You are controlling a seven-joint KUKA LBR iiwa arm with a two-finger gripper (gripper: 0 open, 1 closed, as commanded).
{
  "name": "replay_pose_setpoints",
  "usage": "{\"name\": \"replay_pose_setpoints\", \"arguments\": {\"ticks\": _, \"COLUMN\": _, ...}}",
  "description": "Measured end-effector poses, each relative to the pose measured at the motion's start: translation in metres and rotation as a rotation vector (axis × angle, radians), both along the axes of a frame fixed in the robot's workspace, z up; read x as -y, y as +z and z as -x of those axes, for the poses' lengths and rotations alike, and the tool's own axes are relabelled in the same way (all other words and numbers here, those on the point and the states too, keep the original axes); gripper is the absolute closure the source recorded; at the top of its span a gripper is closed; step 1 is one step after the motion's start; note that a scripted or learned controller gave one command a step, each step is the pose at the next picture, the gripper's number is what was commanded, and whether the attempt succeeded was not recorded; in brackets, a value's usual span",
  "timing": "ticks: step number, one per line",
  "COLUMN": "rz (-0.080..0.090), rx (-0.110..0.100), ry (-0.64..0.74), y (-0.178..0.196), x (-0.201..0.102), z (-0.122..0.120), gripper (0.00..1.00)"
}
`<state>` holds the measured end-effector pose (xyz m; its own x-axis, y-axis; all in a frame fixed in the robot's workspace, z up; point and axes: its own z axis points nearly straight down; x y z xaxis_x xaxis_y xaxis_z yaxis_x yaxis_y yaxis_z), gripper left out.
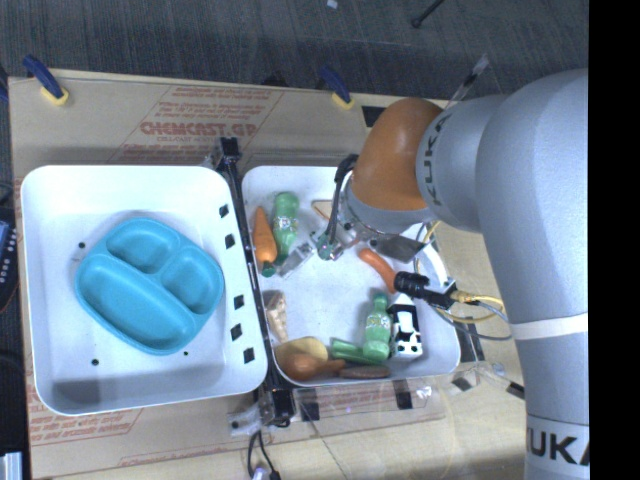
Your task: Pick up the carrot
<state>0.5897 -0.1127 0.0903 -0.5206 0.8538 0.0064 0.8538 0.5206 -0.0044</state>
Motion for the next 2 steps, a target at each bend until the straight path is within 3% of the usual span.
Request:
{"name": "replay_pose_setpoints", "arguments": {"ticks": 1, "rz": 0.005, "rx": -0.002, "ry": 0.541, "y": 0.002, "x": -0.014, "z": -0.067, "gripper": 0.00}}
{"name": "replay_pose_setpoints", "arguments": {"ticks": 2, "rz": 0.008, "rx": 0.001, "ry": 0.549, "y": 0.014, "x": -0.015, "z": -0.069, "gripper": 1.00}}
